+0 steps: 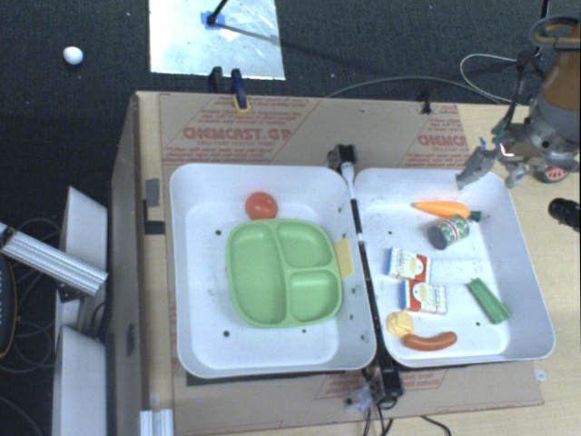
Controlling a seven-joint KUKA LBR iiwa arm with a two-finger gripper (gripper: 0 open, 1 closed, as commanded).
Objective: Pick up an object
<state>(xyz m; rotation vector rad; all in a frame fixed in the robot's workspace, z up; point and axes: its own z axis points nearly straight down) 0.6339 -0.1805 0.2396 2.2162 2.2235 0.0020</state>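
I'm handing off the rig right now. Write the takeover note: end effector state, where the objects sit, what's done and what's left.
End effector: open, holding nothing, above the right bin's far right corner.
Right bin: carrot, small can, two small cartons, green block, yellow piece, sausage.
Left bin: green divided plate, red ball behind it.
Done: nothing picked yet.
Left: descend, grasp one object, lift. The carrot is nearest.

The arm [556,80] is cut off by the right edge; its end effector [495,163] blurs.
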